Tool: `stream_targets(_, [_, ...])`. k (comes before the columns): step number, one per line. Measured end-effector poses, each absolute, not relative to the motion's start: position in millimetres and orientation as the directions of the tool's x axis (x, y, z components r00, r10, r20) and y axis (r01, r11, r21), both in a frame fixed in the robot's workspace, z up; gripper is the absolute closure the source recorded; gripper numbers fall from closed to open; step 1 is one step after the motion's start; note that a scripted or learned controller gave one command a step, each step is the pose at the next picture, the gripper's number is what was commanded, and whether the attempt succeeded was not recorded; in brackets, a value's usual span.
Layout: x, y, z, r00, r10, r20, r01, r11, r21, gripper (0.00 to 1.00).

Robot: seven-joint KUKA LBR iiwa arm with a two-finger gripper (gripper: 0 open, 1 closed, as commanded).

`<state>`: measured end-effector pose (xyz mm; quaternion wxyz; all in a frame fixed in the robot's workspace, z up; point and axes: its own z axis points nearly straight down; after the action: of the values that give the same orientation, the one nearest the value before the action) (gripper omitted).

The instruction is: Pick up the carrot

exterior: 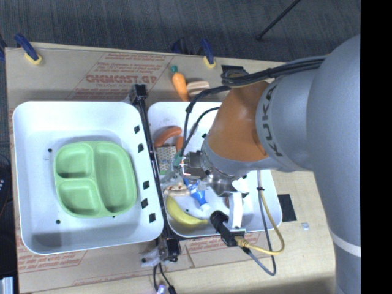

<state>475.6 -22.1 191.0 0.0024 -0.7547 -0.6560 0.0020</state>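
Note:
The carrot (178, 84), orange with a small green top, lies on the bench just beyond the far rim of the right bin (272, 210), next to a pale beige item (197, 88). My gripper (187, 175) is low inside the right bin, near its left side, over a clutter of toy food. It is well short of the carrot, which is outside the bin and untouched. The arm's orange band and wrist hide much of the bin's middle.
In the right bin lie a banana (184, 215), a blue item (198, 195), a speckled grey piece (165, 158) and an orange-brown item (166, 135). The left bin (30, 164) holds a green divided plate (95, 177). Blue clamps (28, 49) grip the bench's far edge.

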Motion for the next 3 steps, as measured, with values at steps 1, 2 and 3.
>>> stream_targets(1, [490.2,-168,233,0.226,0.974,-0.001,0.974,-0.226,-0.002,0.00])
stream_targets(2, [504.8,-105,100,0.158,0.987,0.002,0.987,-0.158,-0.004,0.00])
stream_targets(3, [571.2,1,192,0.225,0.974,0.002,0.974,-0.225,-0.004,0.00])
